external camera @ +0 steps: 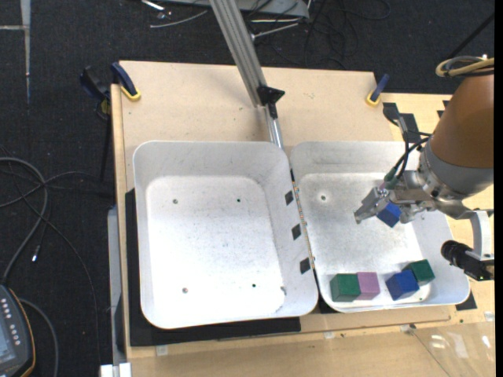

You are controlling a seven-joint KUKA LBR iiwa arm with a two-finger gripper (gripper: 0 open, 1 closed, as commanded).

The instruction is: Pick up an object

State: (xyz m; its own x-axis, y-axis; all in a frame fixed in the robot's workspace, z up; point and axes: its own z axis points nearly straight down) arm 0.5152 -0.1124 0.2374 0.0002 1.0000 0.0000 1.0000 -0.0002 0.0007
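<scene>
Your gripper [379, 207] sits at centre right of the frame, over the right bin [330, 163], with its fingers pinching a blue block [388, 217] that shows between the tips. You can judge the block is raised off the bin floor, since it hangs tilted under the wrist, well apart from the others. It looks small, cube-like and plain blue. Along the lower right of the frame four more blocks line the bin's near wall: a dark green block [344, 287] touching a pink block [368, 284], then another blue block [402, 283] beside a smaller green block [422, 271].
</scene>
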